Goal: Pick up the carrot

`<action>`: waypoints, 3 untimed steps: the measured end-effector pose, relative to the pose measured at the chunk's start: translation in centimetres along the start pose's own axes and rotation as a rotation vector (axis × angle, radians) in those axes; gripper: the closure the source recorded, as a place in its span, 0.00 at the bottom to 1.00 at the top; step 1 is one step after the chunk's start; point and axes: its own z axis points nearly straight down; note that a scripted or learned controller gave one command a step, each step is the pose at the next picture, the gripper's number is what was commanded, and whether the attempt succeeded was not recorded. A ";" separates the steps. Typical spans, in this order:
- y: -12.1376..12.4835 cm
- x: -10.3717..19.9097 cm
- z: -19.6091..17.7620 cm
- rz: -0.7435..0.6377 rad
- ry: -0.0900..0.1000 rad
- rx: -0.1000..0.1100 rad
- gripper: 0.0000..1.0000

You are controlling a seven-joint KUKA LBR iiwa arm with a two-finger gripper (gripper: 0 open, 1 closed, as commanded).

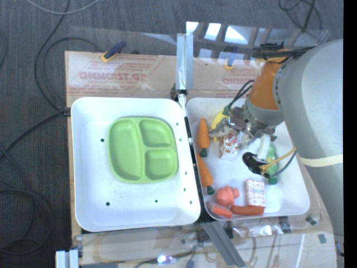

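Note:
Three carrots lie in the right bin [290, 205]. One carrot [203, 133] lies lengthwise near the bin's upper left, its green end towards the front. A second carrot [205, 173] rests along the left wall below it. A small third carrot [222, 211] sits at the front edge. My gripper [228, 132] hangs over the middle of the bin, just right of the upper carrot and apart from it, above a white and brown packet [228, 146]. The orange-banded wrist [263, 94] and dark cabling partly cover it.
The right bin also holds a yellow-green item [218, 118], a green bottle [271, 151], a small red and white box [255, 193], a pink-orange lump [227, 195] and a red sausage-shaped piece [247, 210]. A green divided plate [143, 149] sits in the left bin [89, 194].

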 end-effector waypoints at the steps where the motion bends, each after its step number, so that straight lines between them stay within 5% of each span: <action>1: 5.1 3.4 0.2 -0.209 -0.004 0.003 0.00; 2: -1.5 -0.4 0.0 -0.597 0.002 -0.001 0.00; 3: -3.8 8.6 -6.0 -0.989 0.017 0.008 0.00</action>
